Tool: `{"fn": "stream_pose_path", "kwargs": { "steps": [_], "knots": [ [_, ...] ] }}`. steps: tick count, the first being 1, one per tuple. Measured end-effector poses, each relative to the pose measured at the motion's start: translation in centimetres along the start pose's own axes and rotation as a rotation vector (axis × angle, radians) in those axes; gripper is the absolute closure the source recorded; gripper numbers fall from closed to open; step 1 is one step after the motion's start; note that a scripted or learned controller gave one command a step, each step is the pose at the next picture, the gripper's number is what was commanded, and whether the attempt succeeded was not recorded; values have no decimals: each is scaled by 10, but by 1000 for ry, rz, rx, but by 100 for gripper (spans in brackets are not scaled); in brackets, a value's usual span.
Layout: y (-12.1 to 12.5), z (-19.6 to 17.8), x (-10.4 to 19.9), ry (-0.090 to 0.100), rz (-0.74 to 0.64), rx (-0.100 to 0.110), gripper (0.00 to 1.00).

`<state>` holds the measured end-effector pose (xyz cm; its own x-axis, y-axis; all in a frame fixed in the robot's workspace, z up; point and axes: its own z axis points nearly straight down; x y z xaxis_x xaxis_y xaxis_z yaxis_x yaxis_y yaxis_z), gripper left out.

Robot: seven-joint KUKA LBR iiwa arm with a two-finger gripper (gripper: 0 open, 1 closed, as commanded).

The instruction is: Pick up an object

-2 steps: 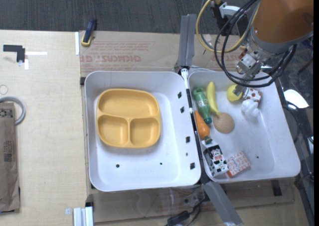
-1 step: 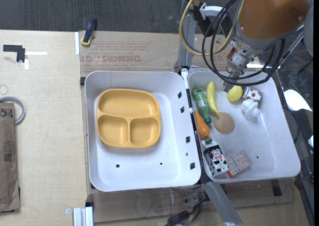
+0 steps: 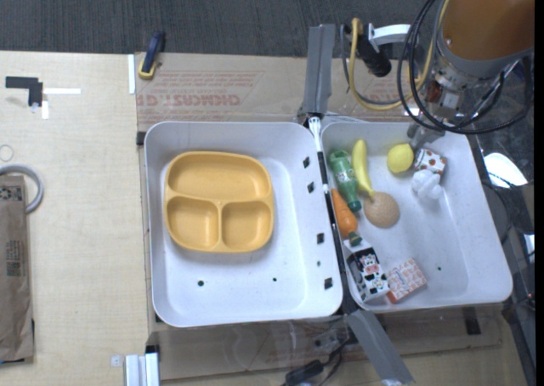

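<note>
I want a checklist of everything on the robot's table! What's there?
Surface: two white bins, left bin and right bin, side by side on a bench.
Job's things: in the right bin, a banana, lemon, green bottle, carrot, brown ball, white crumpled thing, small printed boxes.
Clutter: yellow divided plate in the left bin.
Claw: claw above the right bin's far edge, near the lemon.
Cables: black and yellow cables behind the bins.
Surroundings: cardboard, dark floor.
</note>
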<state>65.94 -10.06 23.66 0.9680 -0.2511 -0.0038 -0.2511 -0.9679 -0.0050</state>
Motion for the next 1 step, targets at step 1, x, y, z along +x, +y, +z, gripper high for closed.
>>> {"fn": "stream_pose_path", "kwargs": {
  "steps": [1],
  "knots": [
    [-31,25,-95,-4,-52,-1,100]
  ]
}}
